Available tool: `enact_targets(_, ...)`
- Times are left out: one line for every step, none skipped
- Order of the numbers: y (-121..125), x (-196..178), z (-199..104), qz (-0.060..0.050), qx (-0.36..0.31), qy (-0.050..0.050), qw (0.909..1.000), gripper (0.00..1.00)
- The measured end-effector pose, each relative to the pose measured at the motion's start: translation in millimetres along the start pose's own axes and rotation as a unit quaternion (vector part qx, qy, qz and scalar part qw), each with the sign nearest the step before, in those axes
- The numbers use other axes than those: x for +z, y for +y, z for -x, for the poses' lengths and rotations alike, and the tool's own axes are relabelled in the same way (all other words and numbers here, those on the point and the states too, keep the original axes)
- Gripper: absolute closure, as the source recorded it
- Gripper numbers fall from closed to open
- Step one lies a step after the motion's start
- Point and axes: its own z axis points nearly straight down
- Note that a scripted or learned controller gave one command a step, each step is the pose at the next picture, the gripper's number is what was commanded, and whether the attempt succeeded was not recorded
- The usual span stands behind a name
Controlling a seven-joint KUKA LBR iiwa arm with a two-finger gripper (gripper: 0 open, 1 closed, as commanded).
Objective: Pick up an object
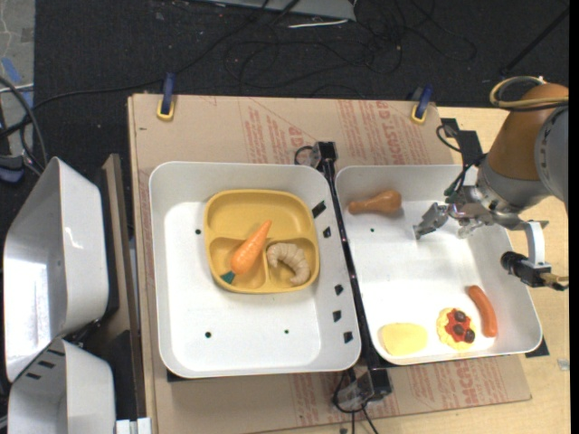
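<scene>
Two white bins sit side by side on the bench. Left bin: a yellow divided plate toward its far edge, holding a toy carrot in the left compartment and a toy shrimp in the right one.

Right bin: a toy chicken drumstick near the far-left corner; a pale yellow flat piece and a small toy pizza along the near edge; a toy sausage by the near-right corner, just beside the pizza.

Gripper is low over the far half of the right bin, pointing left toward the drumstick but apart from it, with bare bin floor between them. Fingers look slightly parted; nothing lies between them.

Status: pick not yet made. No object is lifted; all rest in bin or plate. The drumstick is the nearest candidate, judging by where the gripper points. Left to do: close the gap, straddle an object, shut on it, lift clear. Progress judged early, approach stage at most.
</scene>
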Motion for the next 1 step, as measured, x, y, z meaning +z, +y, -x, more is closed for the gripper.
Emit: enact_targets(1.4, -13.2, 0.2, 0.003, -0.001, -0.001, 1.0, 1.0)
